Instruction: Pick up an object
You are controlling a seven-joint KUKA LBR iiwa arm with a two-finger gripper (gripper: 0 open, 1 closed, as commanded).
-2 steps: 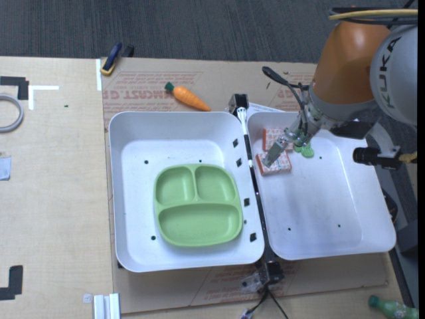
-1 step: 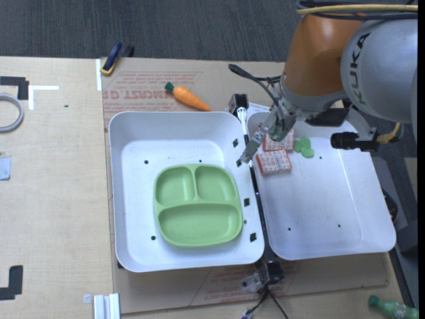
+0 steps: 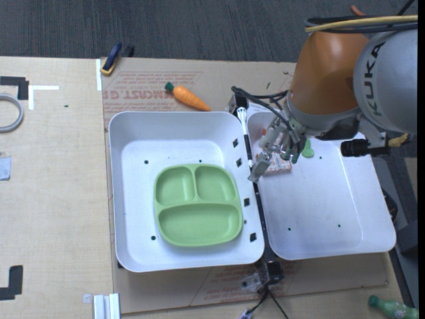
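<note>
Grey metal and an orange band fill the upper right of the camera view, where the KUKA arm (image 3: 372, 65) leans in from the right over the right bin (image 3: 332, 224). Its wrist is bent downward and toward the left, so the gripper (image 3: 269, 161) hangs low over the near-left corner of that bin, close to the wall it shares with the left bin (image 3: 126, 198). Black cables loop from the wrist across the seam between the two bins.

Right under the tool lies a small flat object (image 3: 279, 167), pale with pinkish-red markings, resting on the floor of the right bin. The tool's tips come down at its left edge, touching or very nearly so; from where I stand I cannot tell how the tool is set, nor whether it has any grip on the object. A small green piece (image 3: 307, 149) shows just right of the wrist, partly hidden.

In the left bin sits a green divided plate (image 3: 198, 206), three compartments, lying flat near the middle. Outside the bins, on the cardboard behind the left bin, a toy carrot (image 3: 188, 97) lies on its side with its green top pointing left. A blue and yellow clip-like thing (image 3: 111, 58) rests further back at the cardboard's corner. A green bottle-like object (image 3: 392, 306) lies at the lower right, off the bench surface.
</note>
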